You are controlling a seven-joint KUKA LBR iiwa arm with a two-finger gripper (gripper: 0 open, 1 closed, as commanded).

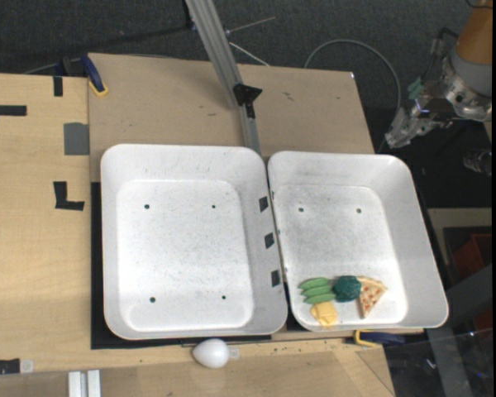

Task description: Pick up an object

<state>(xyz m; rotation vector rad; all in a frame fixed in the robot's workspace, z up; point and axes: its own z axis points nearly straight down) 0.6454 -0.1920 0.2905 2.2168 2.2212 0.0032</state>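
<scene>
Grey arm with its orange band sits way up in the upper right of the frame, gripper (405, 131) hanging off past the right bin's (413, 222) far corner, over the dark floor; can't tell how its fingers stand from here. Down in that bin's lower part there's a little cluster: green pods (316, 288), dark teal lump (346, 287), pizza slice (370, 295), yellow piece (324, 313). A white egg-shaped thing (211, 353) lies on the bench just below the left bin (116, 222).

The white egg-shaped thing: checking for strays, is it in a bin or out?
Out. The white egg-shaped thing lies on the bench below the left bin, outside its rim.
</scene>
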